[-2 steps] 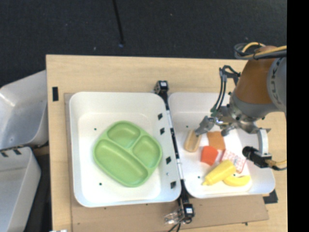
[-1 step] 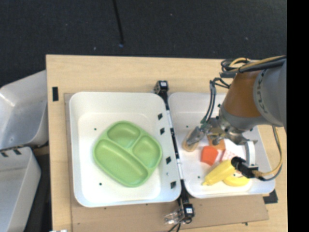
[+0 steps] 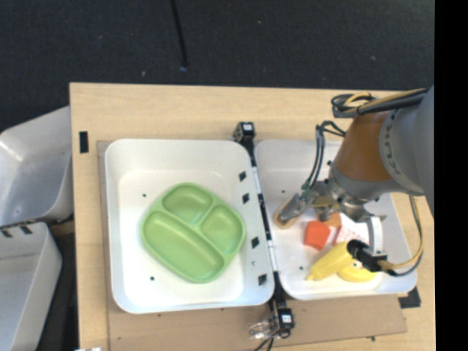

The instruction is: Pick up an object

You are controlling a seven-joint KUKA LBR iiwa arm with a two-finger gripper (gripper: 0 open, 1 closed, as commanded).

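Note:
In the right bin (image 3: 292,159), an orange block (image 3: 317,235) lies near the middle. A yellow banana-shaped object (image 3: 333,265) rests just in front of it, by the front wall. A small grey-brown object (image 3: 289,209) lies close to the bin's left wall. My gripper (image 3: 327,209) hangs low over the right bin, just behind the orange block and to the right of the grey-brown object. The wrist hides what lies beneath it. I see nothing clearly held.
The left bin (image 3: 124,269) holds a green divided plate (image 3: 193,231) in its middle. A ridge with black clips (image 3: 257,218) separates the two bins. The grey arm with its orange band (image 3: 363,152) covers the right bin's back right part.

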